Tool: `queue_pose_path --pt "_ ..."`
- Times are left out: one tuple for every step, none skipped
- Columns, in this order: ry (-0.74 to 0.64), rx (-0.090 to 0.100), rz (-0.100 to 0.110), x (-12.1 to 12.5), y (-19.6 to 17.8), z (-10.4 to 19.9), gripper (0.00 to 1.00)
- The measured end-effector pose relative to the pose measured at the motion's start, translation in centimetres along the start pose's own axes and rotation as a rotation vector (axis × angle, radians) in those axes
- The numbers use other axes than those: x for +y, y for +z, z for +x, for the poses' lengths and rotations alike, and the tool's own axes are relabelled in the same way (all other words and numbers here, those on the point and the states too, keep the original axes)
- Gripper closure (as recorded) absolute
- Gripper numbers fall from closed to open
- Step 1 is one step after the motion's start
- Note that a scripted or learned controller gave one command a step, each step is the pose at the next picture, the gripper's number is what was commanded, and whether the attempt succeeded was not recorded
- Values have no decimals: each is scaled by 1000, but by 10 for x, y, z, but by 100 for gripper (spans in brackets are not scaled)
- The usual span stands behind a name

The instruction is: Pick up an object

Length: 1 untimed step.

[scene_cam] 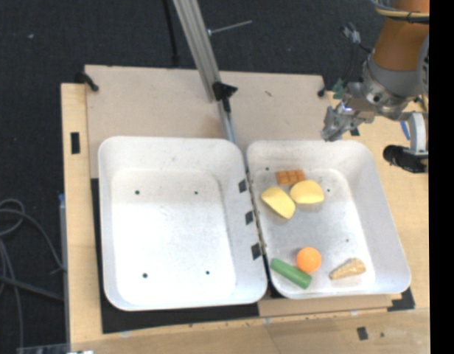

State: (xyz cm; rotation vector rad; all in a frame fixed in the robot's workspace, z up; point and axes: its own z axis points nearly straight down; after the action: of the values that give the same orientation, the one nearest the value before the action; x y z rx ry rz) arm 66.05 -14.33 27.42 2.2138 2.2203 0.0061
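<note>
bins: matt white plastic | bench: pale wood, matt | pole: ribbed metal

Count on bench: two white bins, the left bin and the right bin. Items, six in all: two yellow pieces, one touching the other; one brown waffle-like square near the far edge; one orange ball; one green stick; one tan wedge.
</note>
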Motion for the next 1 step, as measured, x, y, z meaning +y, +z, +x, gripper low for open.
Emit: queue_pose_path --pt "-3 2 5 -19 0 57 100"
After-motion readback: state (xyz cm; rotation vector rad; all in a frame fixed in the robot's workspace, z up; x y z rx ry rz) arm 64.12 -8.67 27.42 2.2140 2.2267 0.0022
